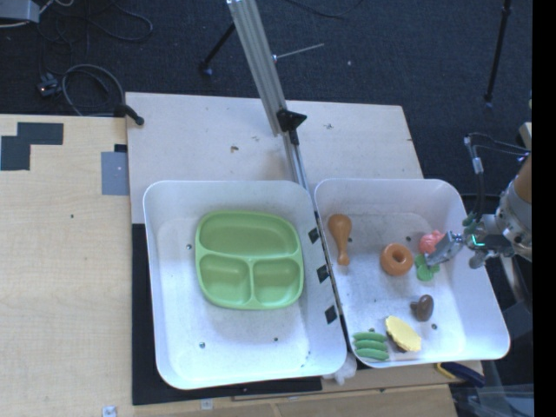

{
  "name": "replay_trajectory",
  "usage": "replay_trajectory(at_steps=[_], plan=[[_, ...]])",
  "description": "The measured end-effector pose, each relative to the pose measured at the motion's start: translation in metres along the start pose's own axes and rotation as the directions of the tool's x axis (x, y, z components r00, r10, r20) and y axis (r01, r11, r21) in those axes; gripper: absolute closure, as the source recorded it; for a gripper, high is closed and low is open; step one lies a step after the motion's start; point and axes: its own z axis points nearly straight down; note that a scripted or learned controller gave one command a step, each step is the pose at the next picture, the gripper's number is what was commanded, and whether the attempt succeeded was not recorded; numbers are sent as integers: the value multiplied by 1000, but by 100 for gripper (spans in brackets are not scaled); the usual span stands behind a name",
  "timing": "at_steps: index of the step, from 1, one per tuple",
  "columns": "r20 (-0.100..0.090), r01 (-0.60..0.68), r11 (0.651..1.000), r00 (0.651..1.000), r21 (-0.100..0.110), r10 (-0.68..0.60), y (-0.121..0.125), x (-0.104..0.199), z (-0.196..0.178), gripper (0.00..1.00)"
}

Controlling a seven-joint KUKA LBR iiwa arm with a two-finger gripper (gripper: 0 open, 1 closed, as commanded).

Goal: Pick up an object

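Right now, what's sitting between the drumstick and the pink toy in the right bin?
The orange donut lies between the drumstick and pink toy, per the camera view.

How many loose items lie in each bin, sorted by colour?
Left bin:
Green divided plate: 1
Right bin:
Orange: 2, drumstick, doughnut
Pink-and-green piece: 1
Brown piece: 1
Yellow piece: 1
Green pods: 1
Total: 7

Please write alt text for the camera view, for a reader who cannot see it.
A gripper reaches in from the right over the right bin, next to a pink toy and a donut. The same bin holds a drumstick, a brown piece, a yellow piece and green pods. The left bin holds a green divided plate.
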Motion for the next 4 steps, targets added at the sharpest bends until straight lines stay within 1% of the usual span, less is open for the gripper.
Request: replay_trajectory(at_steps=[1,2,3,4], plan=[[-1,1,1000,1000,5,-1,-9,2,48,0],[-2,1,1000,1000,7,-1,-8,7,111,0],[1,-2,1000,1000,0,2,-8,7,120,0],[-1,-5,1000,1000,0,5,-8,6,110,100]])
